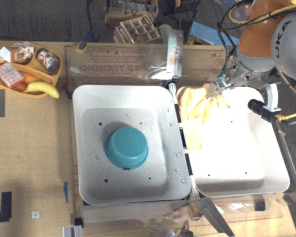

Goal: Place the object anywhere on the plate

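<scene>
Currently pick step: gripper (pixel 220 85) sits at the far edge of the right bin (pixel 246 177) on the yellow cloth (pixel 200 107), pincer state can't tell, so next confirm grasp, lift, carry left to teal plate (pixel 127 147) in left bin (pixel 89 132).

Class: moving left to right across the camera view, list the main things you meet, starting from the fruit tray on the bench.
Fruit tray → left bin with teal plate → yellow cloth in right bin → gripper → arm.
</scene>
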You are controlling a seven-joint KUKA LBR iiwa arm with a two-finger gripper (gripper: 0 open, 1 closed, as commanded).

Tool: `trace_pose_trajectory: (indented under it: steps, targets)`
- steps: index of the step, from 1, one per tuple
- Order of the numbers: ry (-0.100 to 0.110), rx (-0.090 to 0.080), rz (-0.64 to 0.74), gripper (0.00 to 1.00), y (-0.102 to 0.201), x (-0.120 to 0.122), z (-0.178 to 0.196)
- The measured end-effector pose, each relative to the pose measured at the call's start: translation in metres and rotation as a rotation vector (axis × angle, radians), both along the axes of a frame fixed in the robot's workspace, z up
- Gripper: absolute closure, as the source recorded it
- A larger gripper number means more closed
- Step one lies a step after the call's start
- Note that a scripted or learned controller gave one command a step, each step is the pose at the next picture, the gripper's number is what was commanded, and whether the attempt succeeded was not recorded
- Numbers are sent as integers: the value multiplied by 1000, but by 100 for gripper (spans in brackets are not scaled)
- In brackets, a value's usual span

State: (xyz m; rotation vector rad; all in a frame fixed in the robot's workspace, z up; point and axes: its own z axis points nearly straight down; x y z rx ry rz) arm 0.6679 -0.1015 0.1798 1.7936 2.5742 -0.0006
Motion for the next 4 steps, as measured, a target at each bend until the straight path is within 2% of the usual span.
trace_pose_trajectory:
  steps: [1, 4]
  targets:
    - [-2, 1, 0, 100, -1, 1, 46]
    - [0, 0, 1190, 100, 128, -32, 58]
